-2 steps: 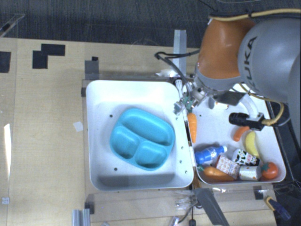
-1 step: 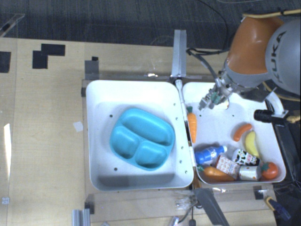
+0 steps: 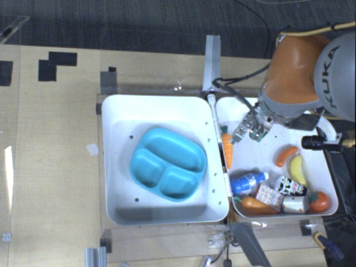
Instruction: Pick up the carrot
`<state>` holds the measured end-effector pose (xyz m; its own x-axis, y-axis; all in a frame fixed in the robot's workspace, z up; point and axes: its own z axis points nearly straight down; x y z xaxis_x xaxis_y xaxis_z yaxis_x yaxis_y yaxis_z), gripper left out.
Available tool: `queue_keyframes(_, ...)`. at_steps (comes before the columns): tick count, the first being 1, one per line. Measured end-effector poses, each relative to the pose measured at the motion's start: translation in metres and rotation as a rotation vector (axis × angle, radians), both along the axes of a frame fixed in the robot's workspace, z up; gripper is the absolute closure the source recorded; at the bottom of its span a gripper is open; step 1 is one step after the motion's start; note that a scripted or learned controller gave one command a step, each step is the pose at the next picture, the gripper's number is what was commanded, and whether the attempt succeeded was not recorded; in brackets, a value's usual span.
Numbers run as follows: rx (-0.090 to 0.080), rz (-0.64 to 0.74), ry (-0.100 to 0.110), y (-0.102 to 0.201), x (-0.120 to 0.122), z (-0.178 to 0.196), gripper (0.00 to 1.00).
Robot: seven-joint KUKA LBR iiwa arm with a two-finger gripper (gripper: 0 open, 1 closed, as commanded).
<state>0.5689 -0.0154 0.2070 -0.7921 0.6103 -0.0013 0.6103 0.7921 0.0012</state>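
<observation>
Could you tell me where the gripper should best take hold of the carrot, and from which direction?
Probably at the middle of the carrot, coming straight down from above. It lies lengthwise along the right bin's left wall, so fingers closing across its width have little room on the wall side. The gripper hangs just to its right.

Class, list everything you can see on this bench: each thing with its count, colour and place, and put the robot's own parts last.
left bin: 1, white, left of the divider.
divided plate: 1, blue, inside the left bin.
right bin: 1, white, right of the divider.
carrot: 1, orange, along the right bin's left wall.
bottle: 1, blue, right bin, near front.
banana: 1, yellow, right bin, right side.
tomato: 1, red, front right corner.
gripper: 1, grey, above the right bin, beside the carrot.
arm: 1, grey and orange, from the right.
</observation>
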Motion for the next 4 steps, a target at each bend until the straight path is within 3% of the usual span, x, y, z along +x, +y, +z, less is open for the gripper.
queue_keyframes(1,0.0,0.156,-0.002,0.005,0.015,-0.011,1.0)
queue_keyframes(2,0.0,0.538,-0.003,0.031,0.025,-0.023,1.0)
queue_keyframes(3,-0.001,0.861,-0.003,0.063,-0.001,0.004,1.0)
queue_keyframes(4,-0.001,1.283,-0.004,0.092,-0.072,0.028,1.0)
